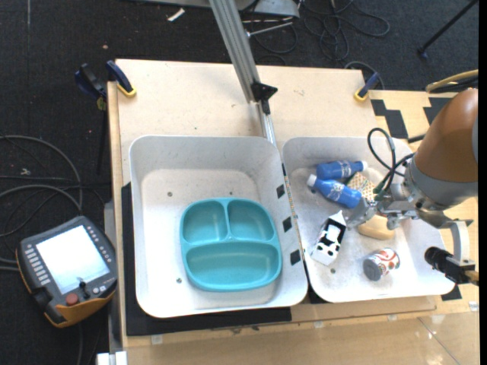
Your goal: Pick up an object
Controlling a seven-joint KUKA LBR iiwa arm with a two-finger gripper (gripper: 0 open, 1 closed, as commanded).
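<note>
Right bin (426, 284) holds the clutter: two blue bottles (338, 181), a black-and-white block (329, 239), a small red-and-white can (380, 264), a tan lump (377, 229). Hand (374, 213) sits low over the tan lump; grip state can't tell. Bottles probably light, stiff, slick, roll-prone: grab mid-body. Teal tray (228, 243) in left bin.

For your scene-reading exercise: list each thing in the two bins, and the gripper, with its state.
Teal divided plate: flat in left bin, compartments bare.
Blue bottles: two, lying on their sides, touching.
Black-and-white box: lying flat, apart.
Red-and-white can: on its side.
Tan object: partly hidden by gripper.
Gripper: low in right bin.
</note>
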